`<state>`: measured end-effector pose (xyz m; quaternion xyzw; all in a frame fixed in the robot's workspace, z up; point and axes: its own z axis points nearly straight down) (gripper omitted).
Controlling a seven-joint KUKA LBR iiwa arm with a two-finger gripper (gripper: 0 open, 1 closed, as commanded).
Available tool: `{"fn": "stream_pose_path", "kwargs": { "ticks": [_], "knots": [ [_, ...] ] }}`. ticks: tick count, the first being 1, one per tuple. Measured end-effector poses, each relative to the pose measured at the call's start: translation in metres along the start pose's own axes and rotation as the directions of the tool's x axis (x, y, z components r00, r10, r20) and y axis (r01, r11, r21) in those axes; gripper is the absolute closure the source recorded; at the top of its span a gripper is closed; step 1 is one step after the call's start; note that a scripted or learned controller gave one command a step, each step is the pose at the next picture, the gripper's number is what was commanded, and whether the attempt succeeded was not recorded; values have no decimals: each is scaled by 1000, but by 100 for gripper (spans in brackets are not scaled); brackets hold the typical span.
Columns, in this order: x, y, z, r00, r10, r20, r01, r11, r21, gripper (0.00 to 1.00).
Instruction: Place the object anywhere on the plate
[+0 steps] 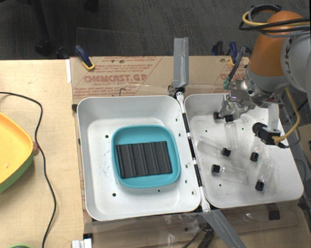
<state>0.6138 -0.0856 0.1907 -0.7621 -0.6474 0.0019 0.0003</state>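
Note:
A teal plate (145, 157) with a dark ribbed middle lies in the left bin (95, 149). Several clear vials with black caps lie scattered in the right bin (287, 192): one (211, 144) near the bin's left side, one (236, 172) in the middle, one (265, 173) toward the front right. My gripper (229, 111) hangs over the far part of the right bin, well to the right of the plate. Directly under it stands or hangs another clear vial (230, 132), its black cap close to the gripper's tip. Whether the gripper touches it is unclear.
A metal divider (181, 68) runs between the two bins. Cardboard (117, 74) lies behind the left bin. Yellow dishes (7, 148) and a black cable (40, 131) sit on the wooden bench at the left. The arm's black hose (266, 133) hangs over the right bin.

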Motion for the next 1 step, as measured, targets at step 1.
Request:
{"fn": "stream_pose_path", "kwargs": {
  "ticks": [1],
  "knots": [
    [0, 0, 0, 1000, 0, 0, 0, 1000, 0, 0]
  ]
}}
